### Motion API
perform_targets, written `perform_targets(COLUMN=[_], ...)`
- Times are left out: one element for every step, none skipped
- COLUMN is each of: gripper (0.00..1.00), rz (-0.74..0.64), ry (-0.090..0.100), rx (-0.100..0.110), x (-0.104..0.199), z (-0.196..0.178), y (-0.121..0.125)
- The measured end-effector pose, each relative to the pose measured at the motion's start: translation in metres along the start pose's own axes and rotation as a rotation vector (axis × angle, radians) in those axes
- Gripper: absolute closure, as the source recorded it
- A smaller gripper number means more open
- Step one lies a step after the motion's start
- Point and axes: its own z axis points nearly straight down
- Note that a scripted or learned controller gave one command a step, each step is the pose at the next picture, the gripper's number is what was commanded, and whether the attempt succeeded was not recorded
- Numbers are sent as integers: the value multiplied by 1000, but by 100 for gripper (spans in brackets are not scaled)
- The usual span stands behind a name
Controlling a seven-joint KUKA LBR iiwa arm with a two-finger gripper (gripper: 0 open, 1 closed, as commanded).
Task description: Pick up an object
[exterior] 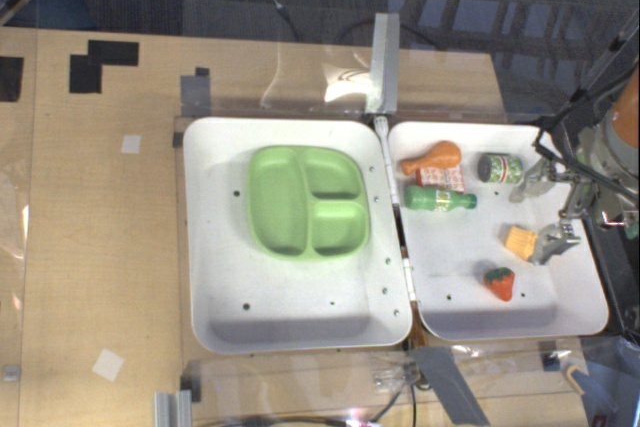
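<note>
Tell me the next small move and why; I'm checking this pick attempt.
Probably ease the gripper a little left and down over the yellow block. It sits just beside that block in the right bin, nothing is between its fingers, and the block lies apart from the strawberry.

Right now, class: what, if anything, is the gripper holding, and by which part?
Nothing is visibly held. The gripper sits beside the yellow block in the right bin.
</note>
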Motion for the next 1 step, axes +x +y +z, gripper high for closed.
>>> perform_targets(gripper=[0], rz=[564], ry=[5], rx=[0], x=[-20], z=[92], y=[11])
